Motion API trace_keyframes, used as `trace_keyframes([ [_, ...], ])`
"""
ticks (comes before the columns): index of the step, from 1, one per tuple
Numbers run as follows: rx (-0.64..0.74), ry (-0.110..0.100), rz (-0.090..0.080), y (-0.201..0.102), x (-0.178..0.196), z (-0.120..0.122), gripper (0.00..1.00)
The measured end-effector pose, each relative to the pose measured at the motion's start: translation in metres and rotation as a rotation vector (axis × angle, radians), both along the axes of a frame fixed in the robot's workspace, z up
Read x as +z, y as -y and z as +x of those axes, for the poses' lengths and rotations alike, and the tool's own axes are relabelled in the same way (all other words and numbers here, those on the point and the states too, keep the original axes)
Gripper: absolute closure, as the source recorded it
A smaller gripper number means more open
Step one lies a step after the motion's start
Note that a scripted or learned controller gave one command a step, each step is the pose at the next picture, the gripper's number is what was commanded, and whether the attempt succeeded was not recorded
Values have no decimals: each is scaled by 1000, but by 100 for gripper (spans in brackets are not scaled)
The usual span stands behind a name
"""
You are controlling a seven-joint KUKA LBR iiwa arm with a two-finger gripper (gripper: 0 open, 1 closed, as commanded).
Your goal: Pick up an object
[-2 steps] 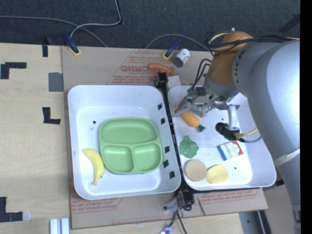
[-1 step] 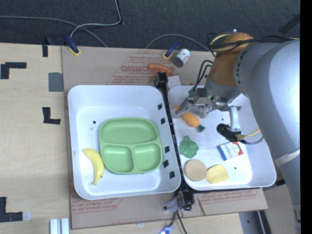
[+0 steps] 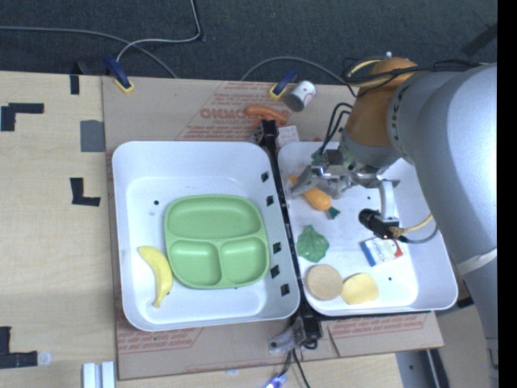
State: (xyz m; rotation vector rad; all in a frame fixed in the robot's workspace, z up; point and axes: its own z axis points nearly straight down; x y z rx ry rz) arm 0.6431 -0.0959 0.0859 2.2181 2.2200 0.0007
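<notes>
Task state: nothing lifted yet, as far as I can judge. My arm (image 3: 420,128) reaches into the right bin (image 3: 420,293) and the hand (image 3: 327,176) is low over that bin's far-left corner, just above a small orange object (image 3: 317,199) that lies on the bin floor near the divider between the two bins. I cannot tell whether the hand is spread or pressed together; metal parts and cabling crowd the spot. I see nothing between its tips, so I log the grasp as not made. Remaining: close on an item, raise it clear.

Candidates in the right bin: the orange object, rounded and smooth, probably plastic; a green leafy piece (image 3: 312,243) with crinkled edges at mid-left; a flat tan disc (image 3: 324,280) touching a yellow rounded piece (image 3: 359,288) along the near edge; a small blue-and-white packet (image 3: 380,251) toward the middle.

Left bin (image 3: 137,176): a pale green divided plate (image 3: 216,241), three compartments, matte moulded plastic; a yellow banana (image 3: 157,273) just beside its near-left rim, glossy and curved.
</notes>
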Motion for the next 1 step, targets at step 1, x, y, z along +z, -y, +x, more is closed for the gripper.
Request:
trace_keyframes([
  [1, 0, 0, -1, 0, 10, 0, 100],
])
